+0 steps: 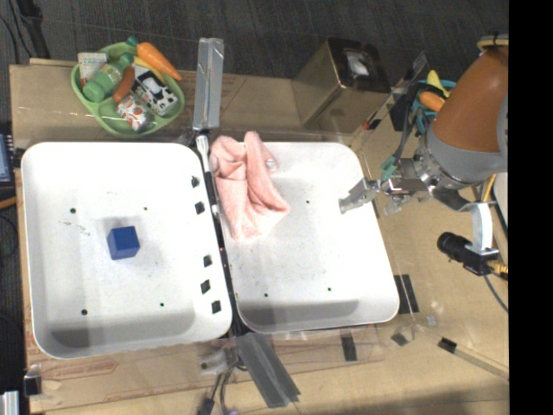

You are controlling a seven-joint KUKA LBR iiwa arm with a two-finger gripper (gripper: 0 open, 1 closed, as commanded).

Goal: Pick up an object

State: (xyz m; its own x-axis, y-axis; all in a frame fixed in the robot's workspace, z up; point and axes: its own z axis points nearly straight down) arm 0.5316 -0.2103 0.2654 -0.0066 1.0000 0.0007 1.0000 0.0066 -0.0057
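My gripper [356, 199] hangs at the right rim of the right bin [346, 301], fingers pointing left and a little down toward the bin floor. Whether they are spread or closed I cannot tell from this slant; nothing shows between them, so I take myself to be carrying nothing.

The nearest thing to pick is the pink cloth [246, 187]. It lies to my left, across the open white floor of this same bin, bunched against the bin's far-left wall and upper corner. Its long axis runs roughly top to bottom along that wall, with a raised fold near its upper end and a flatter tail spreading down toward the middle. That axis lies crosswise to my line of reach, so I judge a closing across the ridge of the fold would catch the most fabric.

The other candidate, a blue cube [123, 241], sits much farther to my left, beyond the cloth and the divider, well inside the left bin [52, 318]. It is small and square, an easy shape, but a far longer reach.

I judge the coming move as a travel leftward over bare floor, then a descent onto the cloth's bunched upper part. The risk is pinching only a thin layer that slips free.
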